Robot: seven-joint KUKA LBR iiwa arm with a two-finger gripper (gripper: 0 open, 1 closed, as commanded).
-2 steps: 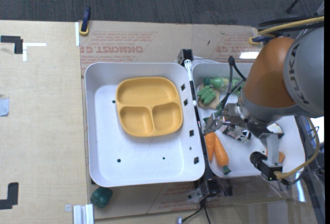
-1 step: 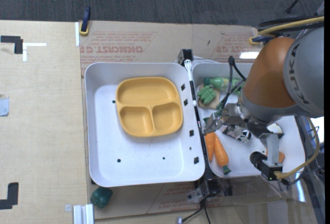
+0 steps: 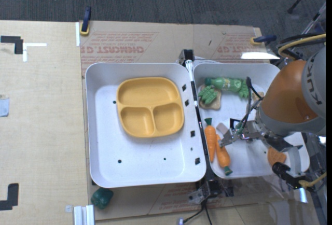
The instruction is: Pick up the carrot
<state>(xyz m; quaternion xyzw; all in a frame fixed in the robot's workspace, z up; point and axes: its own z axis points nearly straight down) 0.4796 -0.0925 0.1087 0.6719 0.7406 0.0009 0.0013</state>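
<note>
Even, fairly bright overhead light leaves only soft shadows inside the white bins [image 3: 98,130], mild glare on a strip of tape [image 3: 258,55], and slight softness toward the frame's corners.

Fixed above the bench [image 3: 41,130], looking down at a slant from moderate height; both bins left of and below the gripper [image 3: 226,139]

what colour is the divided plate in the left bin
Yellow-orange all over, with no pattern: the divided plate shows best in the camera view, lying in the left bin.
</note>
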